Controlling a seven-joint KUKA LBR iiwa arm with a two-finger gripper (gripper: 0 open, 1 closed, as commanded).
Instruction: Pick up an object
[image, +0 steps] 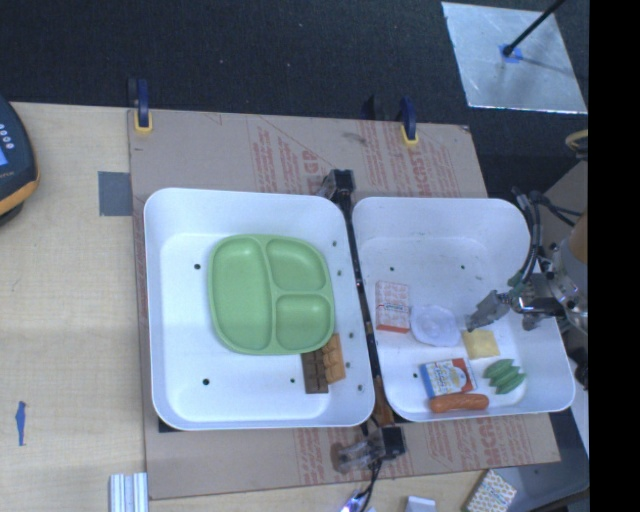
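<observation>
The right bin (440, 225) holds a white packet with red print (392, 305), a clear round lid (434, 325), a yellow block (481, 344), a green pea pod (505, 376), a small blue and red carton (446, 377) and an orange sausage (459, 403). My gripper (489, 310) reaches in from the right edge, low over the bin, just above the yellow block and right of the round lid. Nothing shows between its fingers.
The left bin (175, 300) carries a green divided plate (271, 293) and a brown waffle-like block (323, 364) at its front right. A black divider (356, 290) runs between the bins. Blue-and-yellow clamps (142, 105) hold the cardboard sheet at the back.
</observation>
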